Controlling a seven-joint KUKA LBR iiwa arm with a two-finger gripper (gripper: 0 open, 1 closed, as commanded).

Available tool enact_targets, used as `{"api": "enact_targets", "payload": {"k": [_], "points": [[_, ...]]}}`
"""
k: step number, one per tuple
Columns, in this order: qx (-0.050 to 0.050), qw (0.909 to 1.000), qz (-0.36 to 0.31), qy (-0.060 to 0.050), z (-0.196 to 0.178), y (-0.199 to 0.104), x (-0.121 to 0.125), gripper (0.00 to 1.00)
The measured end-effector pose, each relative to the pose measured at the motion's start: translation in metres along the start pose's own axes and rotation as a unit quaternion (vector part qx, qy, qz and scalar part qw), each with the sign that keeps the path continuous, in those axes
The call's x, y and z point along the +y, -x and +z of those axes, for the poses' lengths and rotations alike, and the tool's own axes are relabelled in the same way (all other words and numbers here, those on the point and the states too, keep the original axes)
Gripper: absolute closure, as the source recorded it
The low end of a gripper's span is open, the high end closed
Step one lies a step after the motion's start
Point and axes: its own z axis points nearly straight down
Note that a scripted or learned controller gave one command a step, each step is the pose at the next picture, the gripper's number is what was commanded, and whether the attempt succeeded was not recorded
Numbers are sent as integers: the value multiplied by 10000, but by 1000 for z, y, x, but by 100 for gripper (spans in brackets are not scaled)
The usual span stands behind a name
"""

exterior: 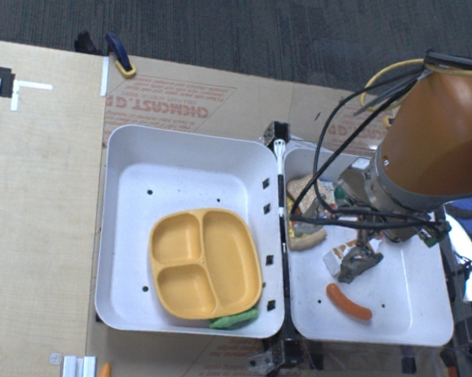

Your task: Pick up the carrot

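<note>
Approach stage from where I sit: the hand (362, 260) hangs low over the right bin (424, 322), can't tell how it's set. The carrot (349, 302) lies just beside it at 6 o'clock, on the bin floor, nothing gripped. Next I'd shift toward 6, line up across the carrot, then drop.

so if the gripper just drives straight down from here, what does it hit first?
Probably the right bin's floor, just up-left of the carrot. The gripper seems offset from it, though depth is unclear.
</note>
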Motion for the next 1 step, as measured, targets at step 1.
{"api": "enact_targets", "payload": {"k": [1], "points": [[16,9958,-918,27,91,33,38,0]]}}
